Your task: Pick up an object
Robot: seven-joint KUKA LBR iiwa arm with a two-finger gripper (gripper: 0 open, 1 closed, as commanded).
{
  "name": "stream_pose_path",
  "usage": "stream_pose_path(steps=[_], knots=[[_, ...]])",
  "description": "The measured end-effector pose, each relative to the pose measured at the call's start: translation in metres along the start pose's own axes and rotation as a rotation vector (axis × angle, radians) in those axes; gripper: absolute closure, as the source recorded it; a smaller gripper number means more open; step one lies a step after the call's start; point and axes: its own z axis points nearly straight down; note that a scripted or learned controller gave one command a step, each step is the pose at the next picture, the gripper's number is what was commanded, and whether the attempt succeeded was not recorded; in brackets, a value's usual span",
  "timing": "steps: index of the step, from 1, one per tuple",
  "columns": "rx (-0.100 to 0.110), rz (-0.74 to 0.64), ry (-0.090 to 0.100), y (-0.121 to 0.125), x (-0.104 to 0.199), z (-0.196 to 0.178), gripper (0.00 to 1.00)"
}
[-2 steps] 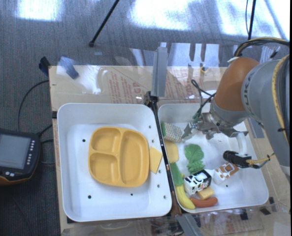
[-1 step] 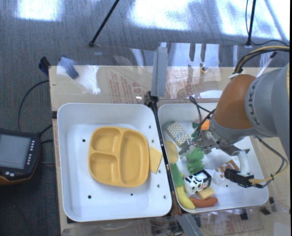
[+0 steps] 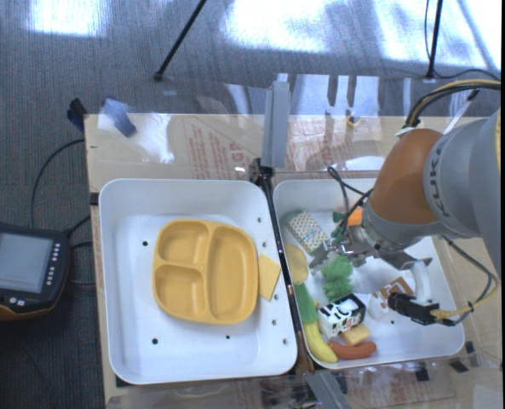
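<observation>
Overhead slanted view of the bench. The grey arm [image 3: 456,186] with its orange band reaches in from the right over the right bin [image 3: 446,335]. The gripper [image 3: 341,250] is low over the middle of that bin, among the toy foods. Whether it is spread or closed cannot be told, and nothing can be seen held in it.

Nearest to the gripper is the green leafy toy [image 3: 337,275], which lies just beside its tip on the viewer's side; whether the two touch cannot be told. The checkered box [image 3: 306,228] lies near the gripper toward the bin's far left. A small orange piece [image 3: 354,218] sits just behind the gripper. A pale yellow disc [image 3: 295,262] rests against the bin's left wall.

Along the near edge lie a cow-patterned carton [image 3: 341,315], a long green piece [image 3: 307,303], a banana [image 3: 318,343], an orange block [image 3: 356,335] and a red sausage [image 3: 354,350], all close together.

The left bin [image 3: 124,228] holds a yellow divided tray [image 3: 205,271], with a yellow wedge [image 3: 269,275] touching the tray's right side. A handheld control pendant [image 3: 18,267] lies on the carpet, well apart from the bench on its left.
</observation>
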Motion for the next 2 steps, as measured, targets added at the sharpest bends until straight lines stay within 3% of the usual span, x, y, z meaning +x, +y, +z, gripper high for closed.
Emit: stream_pose_path(steps=[1, 2], knots=[[0.002, 0.005, 0.002, -0.0005, -0.0007, -0.009, 1.0], [0.003, 0.004, 0.002, -0.0007, -0.0006, -0.0086, 0.0]])
